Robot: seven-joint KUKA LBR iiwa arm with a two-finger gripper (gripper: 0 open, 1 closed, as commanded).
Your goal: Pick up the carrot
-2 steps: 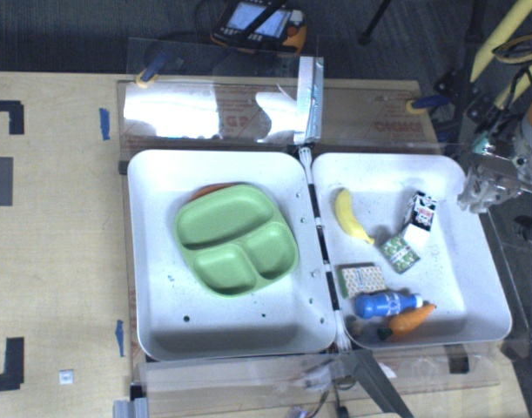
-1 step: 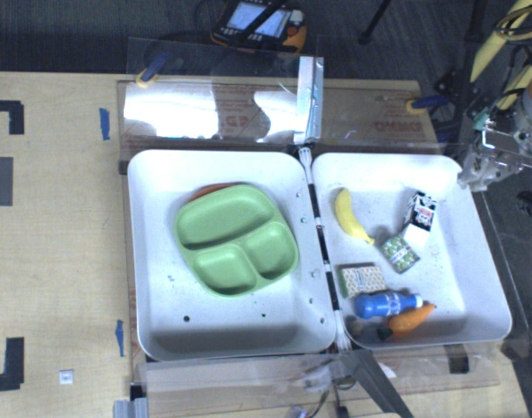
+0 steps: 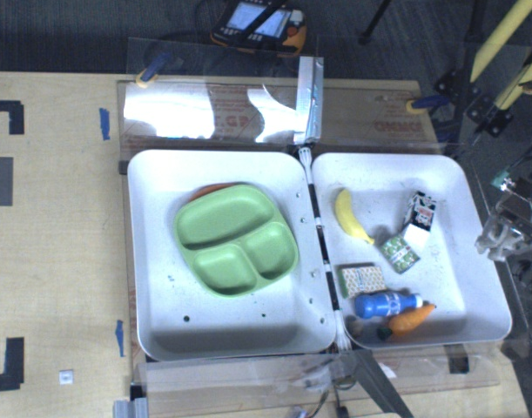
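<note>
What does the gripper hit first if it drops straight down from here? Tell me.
Probably the right bin's outer rim, not the carrot. The gripper hangs at that bin's right edge; depth is unclear from above.

orange carrot (image 3: 411,318), lying flat, right bin's near edge

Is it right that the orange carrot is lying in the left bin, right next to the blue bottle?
Not quite. The camera view shows the carrot in the right bin, not the left one. It does lie right next to the blue bottle, near the bin's front edge.
</note>
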